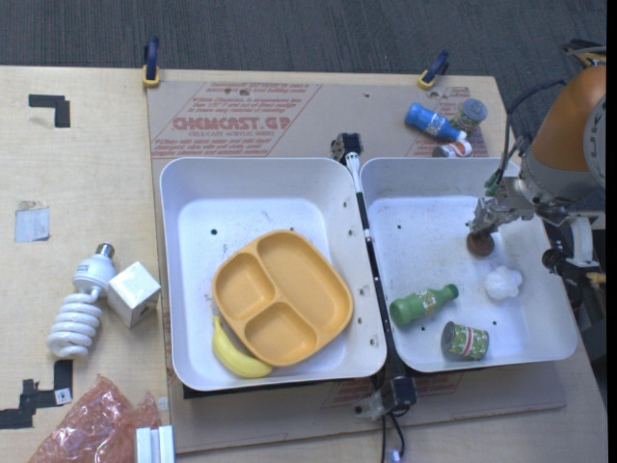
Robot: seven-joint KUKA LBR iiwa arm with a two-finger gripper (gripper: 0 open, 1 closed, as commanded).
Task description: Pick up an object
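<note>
Here the gripper [481, 228] hangs low in the right bin [424, 210], just above a small brown ball [480, 244]; whether it touches or grips the ball, I cannot tell. Near lies a white ball [502, 283], with bare floor to the left. The green bottle [422, 304] lies flat, cap pointing right and slightly up, beside a tipped can [465, 340].

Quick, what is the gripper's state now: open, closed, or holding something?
Gripper: cannot be told; it sits over a small brown object in the right bin.
</note>
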